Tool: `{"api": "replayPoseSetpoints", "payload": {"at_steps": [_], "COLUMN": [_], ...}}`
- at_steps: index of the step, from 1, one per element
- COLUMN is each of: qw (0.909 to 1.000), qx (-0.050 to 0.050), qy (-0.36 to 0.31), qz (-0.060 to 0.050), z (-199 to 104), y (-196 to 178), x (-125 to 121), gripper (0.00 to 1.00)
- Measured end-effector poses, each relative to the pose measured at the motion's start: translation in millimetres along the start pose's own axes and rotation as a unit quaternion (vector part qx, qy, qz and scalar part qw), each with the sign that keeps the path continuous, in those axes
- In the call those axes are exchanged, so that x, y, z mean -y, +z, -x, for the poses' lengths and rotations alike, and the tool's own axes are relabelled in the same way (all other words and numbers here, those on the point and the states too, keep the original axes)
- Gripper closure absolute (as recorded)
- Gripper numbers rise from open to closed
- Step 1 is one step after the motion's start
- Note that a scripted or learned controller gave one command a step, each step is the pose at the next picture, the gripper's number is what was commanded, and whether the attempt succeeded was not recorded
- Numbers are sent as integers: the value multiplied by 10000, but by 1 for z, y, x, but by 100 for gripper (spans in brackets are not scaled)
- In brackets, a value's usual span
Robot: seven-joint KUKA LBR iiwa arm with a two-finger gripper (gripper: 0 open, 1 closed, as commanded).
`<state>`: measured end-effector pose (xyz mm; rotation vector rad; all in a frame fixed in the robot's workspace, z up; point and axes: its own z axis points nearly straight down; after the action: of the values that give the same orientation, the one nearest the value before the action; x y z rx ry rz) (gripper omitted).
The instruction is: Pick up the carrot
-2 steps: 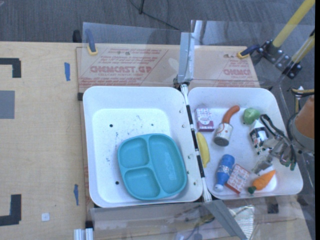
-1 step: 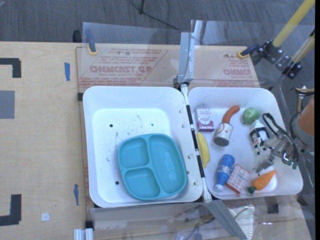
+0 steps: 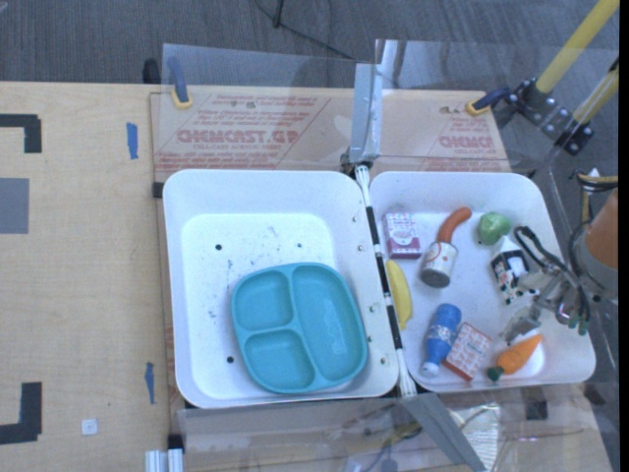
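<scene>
Left bin (image 3: 187,264) has just the blue tray (image 3: 298,326); the carrot (image 3: 518,354) lies in the right bin (image 3: 472,187), near corner on the right, just right of a red packet (image 3: 470,350) and blue bottle (image 3: 439,337). Looks like the approach step: hand (image 3: 536,303) hangs just above the carrot, nothing gripped, can't tell how wide its jaws are. Next it needs a short drop to straddle the carrot, then close; arm enters from the right edge, wrist low over the bin.
</scene>
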<state>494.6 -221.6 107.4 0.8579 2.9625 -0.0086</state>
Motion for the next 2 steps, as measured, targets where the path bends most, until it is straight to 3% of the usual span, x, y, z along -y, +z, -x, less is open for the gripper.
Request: {"api": "replayPoseSetpoints", "payload": {"at_steps": [2], "qw": [9999], "qx": [-28], "qy": [117], "qz": [26], "z": [2], "y": [0], "x": [2], "gripper": [0]}}
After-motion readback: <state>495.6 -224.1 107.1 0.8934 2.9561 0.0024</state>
